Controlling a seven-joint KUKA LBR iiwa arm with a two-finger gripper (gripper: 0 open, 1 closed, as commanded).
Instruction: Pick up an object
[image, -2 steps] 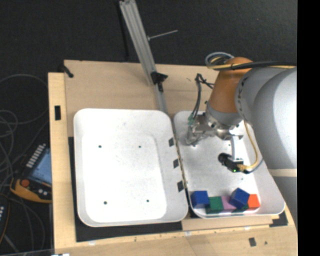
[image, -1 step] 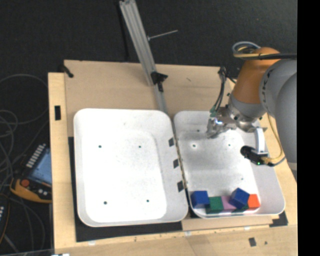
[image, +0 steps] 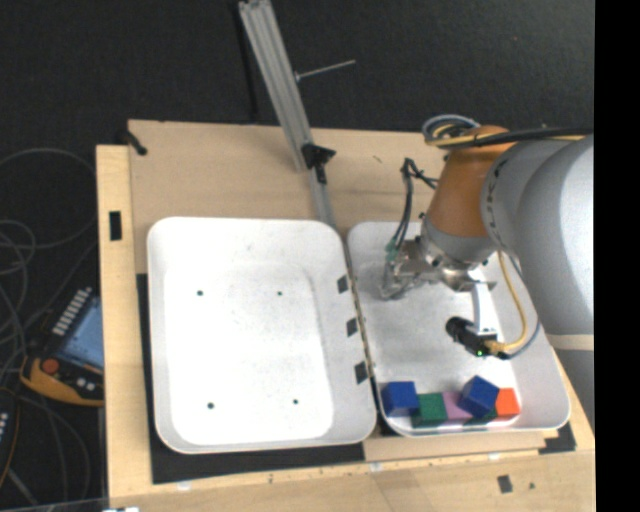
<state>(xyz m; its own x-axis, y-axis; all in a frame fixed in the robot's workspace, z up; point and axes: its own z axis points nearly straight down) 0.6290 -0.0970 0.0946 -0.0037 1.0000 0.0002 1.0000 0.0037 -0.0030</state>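
My gripper (image: 393, 281) hangs over the upper left part of the right bin (image: 420, 330), below the orange band of the wrist. I see no object between its fingers. Several small blocks lie along the bin's near edge: a blue block (image: 400, 396), a green block (image: 431, 408), a pink block (image: 457, 407), a second blue block (image: 480, 394) and an orange block (image: 507, 402). The gripper is well above these blocks in the view, apart from all of them.
The left bin (image: 250, 330) lies beside the right one, joined by dark clips at the shared rim. A metal rail (image: 285, 95) slants in from the top. The grey arm (image: 545, 230) covers the right bin's upper right. A handheld pendant (image: 70, 345) lies at far left.
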